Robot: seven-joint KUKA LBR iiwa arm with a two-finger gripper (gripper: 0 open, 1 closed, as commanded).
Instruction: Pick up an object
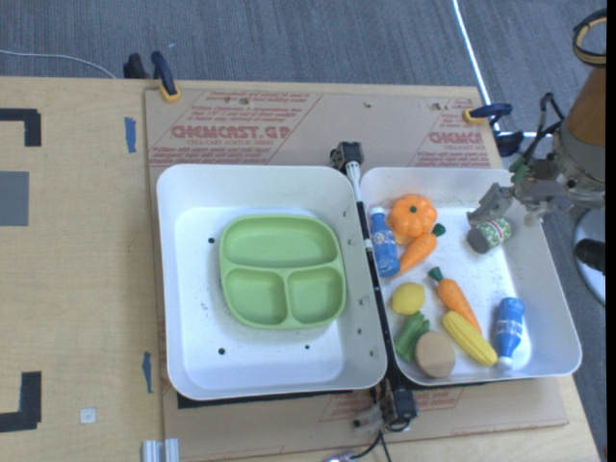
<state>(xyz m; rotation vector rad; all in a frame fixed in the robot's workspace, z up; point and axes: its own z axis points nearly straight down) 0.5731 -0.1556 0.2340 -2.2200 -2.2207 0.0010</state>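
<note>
Two bins (183,287), two carrots (454,299), two bottles (509,327)

The arm (584,133) is grey with an orange band, black cables, and a grey metal hand (502,210).

A light wooden desk (77,287) fills the left and lower part of the camera view, carrying a brown cardboard sheet (241,123) with red print. Beyond it lies grey carpet floor (289,17), crossed by a thin white cable (462,27).
</note>
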